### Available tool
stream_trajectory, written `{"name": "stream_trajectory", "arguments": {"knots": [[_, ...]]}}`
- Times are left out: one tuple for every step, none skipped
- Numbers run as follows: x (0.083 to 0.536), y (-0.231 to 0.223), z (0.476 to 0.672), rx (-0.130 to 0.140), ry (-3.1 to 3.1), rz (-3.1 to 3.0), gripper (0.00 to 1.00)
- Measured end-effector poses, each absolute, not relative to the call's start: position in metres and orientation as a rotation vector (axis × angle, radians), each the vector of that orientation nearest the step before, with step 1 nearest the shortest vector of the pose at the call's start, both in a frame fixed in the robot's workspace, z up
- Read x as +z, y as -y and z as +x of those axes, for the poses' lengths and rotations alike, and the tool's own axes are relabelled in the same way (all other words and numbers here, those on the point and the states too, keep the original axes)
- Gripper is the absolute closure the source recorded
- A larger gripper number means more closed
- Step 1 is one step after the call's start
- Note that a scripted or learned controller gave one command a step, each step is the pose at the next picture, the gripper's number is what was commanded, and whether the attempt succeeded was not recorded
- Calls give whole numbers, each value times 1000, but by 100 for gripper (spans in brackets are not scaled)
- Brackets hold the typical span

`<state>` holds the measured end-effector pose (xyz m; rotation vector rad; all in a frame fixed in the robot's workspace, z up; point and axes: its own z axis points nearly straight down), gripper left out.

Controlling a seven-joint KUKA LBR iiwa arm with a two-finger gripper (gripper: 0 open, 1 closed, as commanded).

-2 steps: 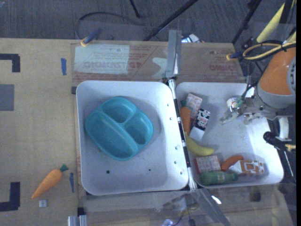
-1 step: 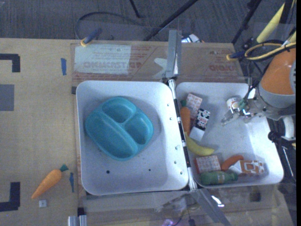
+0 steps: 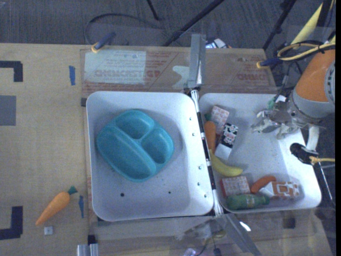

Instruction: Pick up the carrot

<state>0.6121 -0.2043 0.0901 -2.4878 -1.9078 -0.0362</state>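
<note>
Camera view:
- There are two carrots I can be sure of.
- One carrot (image 3: 53,207) lies on the wooden bench (image 3: 42,143), outside the bins, near the bottom left corner of the left bin (image 3: 181,196). It is orange with a small green top. The green end points up and to the right, and the thin tip points down and to the left. Nothing touches it.
- The second carrot (image 3: 211,135) is in the right bin (image 3: 266,153). It is orange too and lies right against the bin's left wall. It sits just beside a black and white carton (image 3: 229,136), and a yellow banana (image 3: 226,168) lies just below it.
- There are two white bins, side by side.
- The left bin holds one blue-green plate (image 3: 136,143) with three parts.
- The right bin also holds one small pink and white box (image 3: 219,113) near the top and one more pink box (image 3: 235,185) lower down. It has one green bottle (image 3: 246,200) lying on its side and one orange and white box (image 3: 285,188).
- One more small orange thing (image 3: 262,183) lies near the bottom of the right bin. I cannot tell what it is.
- The gripper (image 3: 272,122) is over the upper right part of the right bin, well apart from both carrots. I cannot tell how far open it is or if it has hold of anything.
</note>
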Motion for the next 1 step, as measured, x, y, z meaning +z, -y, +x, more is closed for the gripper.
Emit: {"name": "stream_trajectory", "arguments": {"knots": [[87,200,670,-8,1939,-2443,0]]}}
